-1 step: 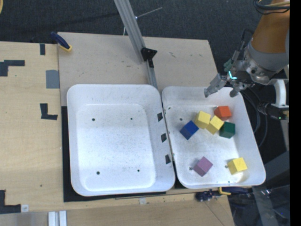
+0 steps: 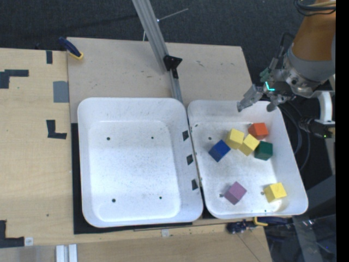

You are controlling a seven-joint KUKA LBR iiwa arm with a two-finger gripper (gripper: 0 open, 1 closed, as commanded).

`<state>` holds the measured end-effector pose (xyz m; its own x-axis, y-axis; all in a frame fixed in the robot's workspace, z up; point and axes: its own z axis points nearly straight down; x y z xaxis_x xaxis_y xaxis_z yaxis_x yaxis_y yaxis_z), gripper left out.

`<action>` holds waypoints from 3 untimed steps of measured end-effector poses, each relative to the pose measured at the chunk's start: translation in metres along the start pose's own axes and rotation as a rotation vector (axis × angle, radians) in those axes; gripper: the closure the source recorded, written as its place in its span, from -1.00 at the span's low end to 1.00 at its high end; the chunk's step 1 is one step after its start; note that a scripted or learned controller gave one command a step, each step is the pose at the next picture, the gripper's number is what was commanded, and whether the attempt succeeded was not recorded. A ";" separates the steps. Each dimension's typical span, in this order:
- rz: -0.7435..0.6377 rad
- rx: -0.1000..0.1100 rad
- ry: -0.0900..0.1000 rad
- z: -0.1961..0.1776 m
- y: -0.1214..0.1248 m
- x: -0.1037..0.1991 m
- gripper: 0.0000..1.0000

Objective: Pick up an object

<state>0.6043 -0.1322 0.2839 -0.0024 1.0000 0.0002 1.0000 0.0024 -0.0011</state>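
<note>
**Gripper waits above the cubes, nothing grasped**

The gripper [image 2: 257, 100] hovers over the far edge of the right bin [image 2: 289, 198], its fingers spread apart and holding nothing. The cubes lie nearer in this bin: the orange cube [image 2: 259, 130] is closest to it, touching no other. I judge this is the approach step; next the arm must descend on one cube.

Two bins are sitting side by side on the surface [image 2: 131, 70]. In the right bin [image 2: 283, 203], five cubes are clustering [image 2: 245, 141] toward the far side, some touching, while two more cubes are lying apart [image 2: 235, 192] near the front. The pincer [image 2: 257, 100] is hanging over that bin's far edge.
</note>
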 end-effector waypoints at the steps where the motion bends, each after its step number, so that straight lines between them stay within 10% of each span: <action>1: 0.001 0.006 0.000 0.064 0.001 0.004 -1.00; 3: 0.002 -0.002 -0.004 0.159 -0.002 -0.013 -1.00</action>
<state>0.6019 -0.1448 0.1250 -0.0004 1.0000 -0.0033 1.0000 0.0004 0.0013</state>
